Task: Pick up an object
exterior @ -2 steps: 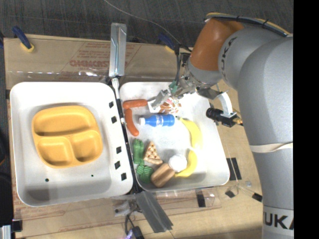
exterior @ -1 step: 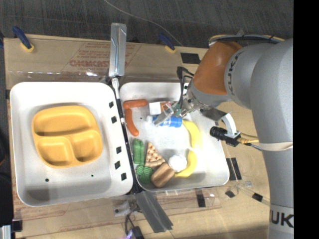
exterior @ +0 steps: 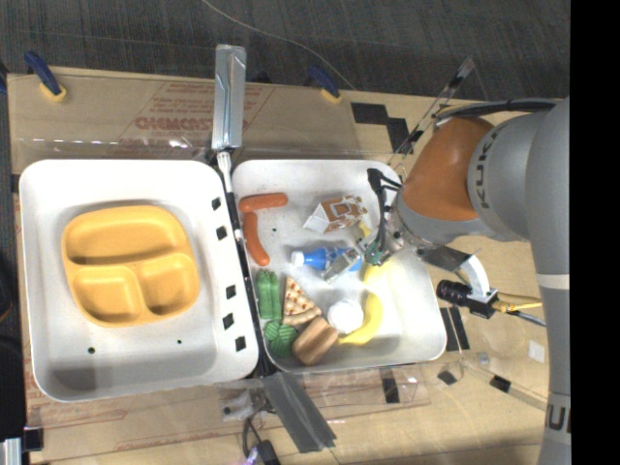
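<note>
A cardboard-covered worktop [exterior: 291,105] on dark carpet carries two shallow white plastic bins: the left [exterior: 39,289] holds a yellow compartment tray [exterior: 131,263], the right [exterior: 412,342] toy foods beneath the grey claw [exterior: 376,250], finger state indeterminable.

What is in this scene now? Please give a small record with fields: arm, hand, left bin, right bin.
arm: grey with orange band, reaching in from the right over the right bin's right edge
hand: low over the right bin, beside a blue item; grasp cannot be told
left bin: holds a yellow tray with three compartments
right bin: holds two sausages, banana, pizza slice, bun, green item, packet
</note>
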{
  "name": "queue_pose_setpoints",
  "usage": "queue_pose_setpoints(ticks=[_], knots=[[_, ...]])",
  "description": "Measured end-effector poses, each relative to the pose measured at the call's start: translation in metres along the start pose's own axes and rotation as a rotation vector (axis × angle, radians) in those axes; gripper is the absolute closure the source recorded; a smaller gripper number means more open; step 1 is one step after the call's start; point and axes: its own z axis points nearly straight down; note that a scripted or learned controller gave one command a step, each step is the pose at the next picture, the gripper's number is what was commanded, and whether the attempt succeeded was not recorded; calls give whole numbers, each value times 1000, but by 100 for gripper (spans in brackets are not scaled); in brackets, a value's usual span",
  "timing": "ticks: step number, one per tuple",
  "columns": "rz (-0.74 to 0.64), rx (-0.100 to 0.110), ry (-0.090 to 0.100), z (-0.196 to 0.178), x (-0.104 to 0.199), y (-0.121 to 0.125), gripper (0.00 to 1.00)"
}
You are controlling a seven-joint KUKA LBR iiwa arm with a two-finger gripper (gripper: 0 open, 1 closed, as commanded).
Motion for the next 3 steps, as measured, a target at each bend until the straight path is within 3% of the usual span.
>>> queue_pose_setpoints(ticks=[1, 2, 3], knots=[[-5, -1, -1, -10, 0, 2, 100], [187, 31, 18, 6, 2, 66, 100], [187, 30, 20, 6, 3, 68, 0]])
